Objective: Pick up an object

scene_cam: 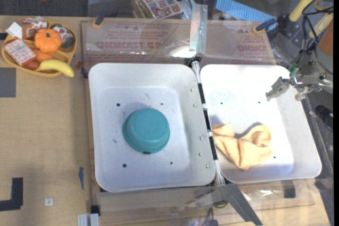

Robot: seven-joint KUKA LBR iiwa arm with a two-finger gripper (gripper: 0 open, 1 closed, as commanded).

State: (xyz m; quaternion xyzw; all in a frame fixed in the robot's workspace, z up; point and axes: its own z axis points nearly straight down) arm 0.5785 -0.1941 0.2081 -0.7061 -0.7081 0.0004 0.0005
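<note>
Pincer (288, 88) spread wide, gripping nothing; yellow cloth (242, 144) below-left of it, teal bowl (147, 130) far left.

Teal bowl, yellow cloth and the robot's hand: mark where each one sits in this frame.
Teal bowl (147, 130): camera view, middle of its upturned base, left bin.
Yellow cloth (241, 144): camera view, centre of the crumpled folds, right bin.
Hand (286, 88): camera view, between its fingertips, over the right bin's right edge.

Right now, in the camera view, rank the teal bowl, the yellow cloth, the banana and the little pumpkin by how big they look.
1. Cloth and bowl: look alike, so no ranking.
2. Banana.
3. Pumpkin, nearly banana-sized.
</note>
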